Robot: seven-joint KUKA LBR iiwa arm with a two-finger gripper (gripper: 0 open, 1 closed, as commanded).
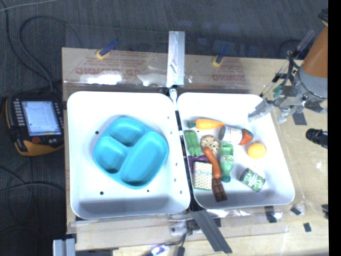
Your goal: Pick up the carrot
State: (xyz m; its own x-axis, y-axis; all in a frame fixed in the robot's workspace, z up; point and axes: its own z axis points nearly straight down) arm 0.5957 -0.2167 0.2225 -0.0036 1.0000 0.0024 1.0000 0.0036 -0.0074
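Carrot (214,161), slender, orange, tapered, noted lying in right-hand shallow white bin (283,167), roughly mid-bin, running on a slant from beside round speckled cookie-like disc (209,142) down toward brown chocolate-coloured bar (219,190). Flanked closely on one side by green bottle (227,162) and on the other by small checked packet (202,175); contact with both appears likely, not confirmed. Elsewhere in same bin: yellow-orange elongated piece (209,124) near the far wall, easily mistaken for the target; white-and-red can-like item (235,135); orange ball-shaped fruit (257,150); green cylindrical can (252,179); green ridged vegetable (191,142). Left-hand white bin (85,196) carrying blue three-compartment plastic tray (130,151). Tool (261,111) positioned over far right corner of right bin, near its rim, well apart from the carrot, nothing seen between its fingers; open or closed state cannot be told at this resolution. Step judged as approach, grasp not yet begun. Next move judged to call for travel inward and toward the near side of the bin, alignment across the carrot's narrow width, and descent onto its upper, more exposed stretch. Tight neighbours on both sides judged to leave little finger clearance; risk of nudging bottle or packet, or of closing on the wrong orange item.
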